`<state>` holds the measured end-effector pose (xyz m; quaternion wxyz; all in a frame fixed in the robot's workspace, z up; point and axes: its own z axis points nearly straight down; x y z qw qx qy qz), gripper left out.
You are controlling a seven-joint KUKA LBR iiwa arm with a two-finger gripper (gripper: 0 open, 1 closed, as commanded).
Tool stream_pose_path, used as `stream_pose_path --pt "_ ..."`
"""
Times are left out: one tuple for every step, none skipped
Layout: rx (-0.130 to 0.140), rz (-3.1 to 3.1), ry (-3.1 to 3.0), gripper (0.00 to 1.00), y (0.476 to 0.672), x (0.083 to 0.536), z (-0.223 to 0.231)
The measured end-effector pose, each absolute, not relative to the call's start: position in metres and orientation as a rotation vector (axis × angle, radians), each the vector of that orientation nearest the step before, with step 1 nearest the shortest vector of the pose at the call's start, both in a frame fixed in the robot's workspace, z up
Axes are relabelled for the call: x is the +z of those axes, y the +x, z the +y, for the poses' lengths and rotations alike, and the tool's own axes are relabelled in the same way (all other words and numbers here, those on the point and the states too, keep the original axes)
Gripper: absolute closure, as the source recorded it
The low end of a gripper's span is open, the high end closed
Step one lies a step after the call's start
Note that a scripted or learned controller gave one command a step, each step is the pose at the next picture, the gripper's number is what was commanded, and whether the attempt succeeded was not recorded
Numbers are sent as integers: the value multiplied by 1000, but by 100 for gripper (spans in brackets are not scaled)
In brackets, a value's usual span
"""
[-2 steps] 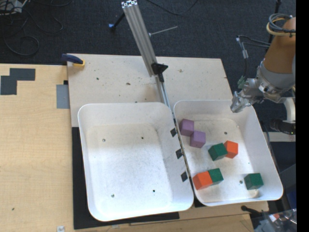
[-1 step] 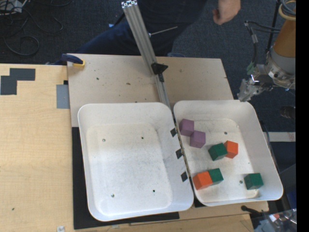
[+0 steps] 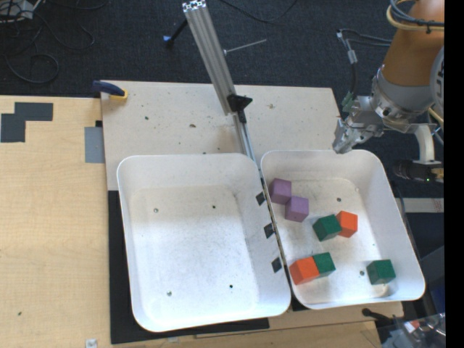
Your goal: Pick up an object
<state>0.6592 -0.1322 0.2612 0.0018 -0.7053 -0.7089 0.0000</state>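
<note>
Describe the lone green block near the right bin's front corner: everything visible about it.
The lone green block is a small, dark green cube with a matte look, resting flat on the floor of the right bin close to its front right corner. It stands apart from the other blocks, and nothing grips it.

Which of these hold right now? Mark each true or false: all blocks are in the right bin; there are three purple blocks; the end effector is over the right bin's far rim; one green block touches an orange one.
1. All blocks sit in the right bin. True.
2. There are three purple blocks. False: two purple blocks, touching.
3. The end effector is above the right bin's far rim. True.
4. A green block touches an orange block. True.
5. The end effector is over the left bin. False: over the right one.
</note>
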Motion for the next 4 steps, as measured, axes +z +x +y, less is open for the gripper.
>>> stream_pose_path --pt "2 -2222 -2215 100 656 249 -89" --pt "2 -2223 -2214 100 649 253 -42" --pt "4 -2222 -2213 100 643 235 7" --pt "3 -2224 -2212 100 632 240 62"
